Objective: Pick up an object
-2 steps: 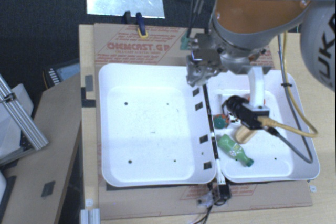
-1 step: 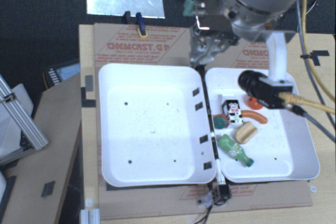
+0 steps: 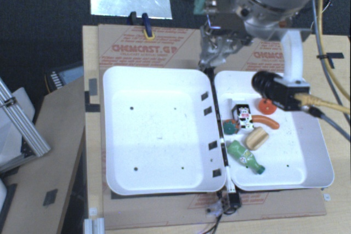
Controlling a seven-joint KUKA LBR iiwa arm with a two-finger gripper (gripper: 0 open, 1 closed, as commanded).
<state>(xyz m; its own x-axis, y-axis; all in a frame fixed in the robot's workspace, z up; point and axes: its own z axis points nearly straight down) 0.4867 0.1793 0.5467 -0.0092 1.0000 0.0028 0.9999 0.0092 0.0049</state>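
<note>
You had two white bins side by side on the desk (image 3: pixel 90 118): the left bin (image 3: pixel 159 129) and the right bin (image 3: pixel 307 156). In the right bin you had five small objects, all bunched toward its left half. One green bottle (image 3: pixel 245 156) lay tilted near the front, cap end pointing to the lower right. One tan bread roll (image 3: pixel 256 138) lay just behind it, touching or nearly touching. One orange sausage (image 3: pixel 265 121) sat beyond the roll, and one small white toy with black and red marks (image 3: pixel 243 116) lay beside it to the left. One teal and orange piece (image 3: pixel 230 127) rested against the divider between the bins; what it was could not be made out.

The claw (image 3: pixel 210 61) hung at the far end of that divider, over the back rims of the two bins. Every object lay nearer the camera than the claw and to the right of it, well apart from its tip. Nothing showed between its fingers, and whether they were spread or closed could not be told from this angle
</note>
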